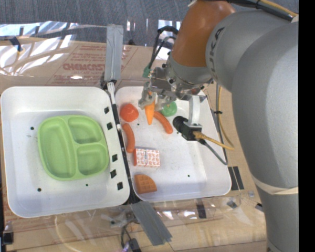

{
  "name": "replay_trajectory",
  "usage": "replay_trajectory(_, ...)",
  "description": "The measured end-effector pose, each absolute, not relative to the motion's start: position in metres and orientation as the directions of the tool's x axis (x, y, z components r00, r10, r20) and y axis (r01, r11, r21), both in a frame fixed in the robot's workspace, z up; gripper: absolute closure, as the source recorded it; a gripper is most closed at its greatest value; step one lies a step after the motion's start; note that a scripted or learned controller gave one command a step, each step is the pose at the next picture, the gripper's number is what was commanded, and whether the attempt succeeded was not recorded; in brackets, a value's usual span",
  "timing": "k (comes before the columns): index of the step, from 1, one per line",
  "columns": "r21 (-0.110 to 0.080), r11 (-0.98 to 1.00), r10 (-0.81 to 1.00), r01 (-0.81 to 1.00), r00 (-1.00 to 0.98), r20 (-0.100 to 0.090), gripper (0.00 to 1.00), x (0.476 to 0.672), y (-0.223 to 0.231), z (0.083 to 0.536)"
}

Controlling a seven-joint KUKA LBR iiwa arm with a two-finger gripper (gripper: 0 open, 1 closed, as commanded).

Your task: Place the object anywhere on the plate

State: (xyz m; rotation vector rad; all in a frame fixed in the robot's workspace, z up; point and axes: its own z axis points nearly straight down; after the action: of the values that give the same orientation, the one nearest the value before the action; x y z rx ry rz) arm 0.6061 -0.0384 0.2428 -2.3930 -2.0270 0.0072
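Arm reaching in over the far edge of the right bin. Gripper hanging low there, fingers closed on the thick end of a small orange carrot, pointed tip down. Carrot apparently lifted just clear of the bin floor, though contact hard to judge from this slant. Beside it along the bin's far edge: a round orange-red tomato toward the left wall, a long orange piece just right of the carrot, a green piece partly hidden behind the gripper. Along the left wall, a red sausage; near the middle, a pink-and-white wrapped packet; at the near left corner, an orange waffle-like wedge. Green divided plate lying in the middle of the left bin, nothing on it. Step in hand, by judgement: grasp made, lift beginning; transport not yet begun. Next move calls for: raising high enough to clear the wall between the bins, carrying left over the plate, lowering into any compartment, then opening. Risk: shallow pinch on the carrot, possible slip during the carry.
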Motion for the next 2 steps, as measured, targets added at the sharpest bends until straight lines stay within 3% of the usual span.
replay_trajectory(1, -0.007, -0.201, 0.980, 0.980, 0.201, -0.002, 1.00, 0.563, 0.034, 0.219)
replay_trajectory(2, -0.003, 0.201, 0.980, 0.980, -0.201, -0.001, 1.00, 0.550, 0.093, 0.241)
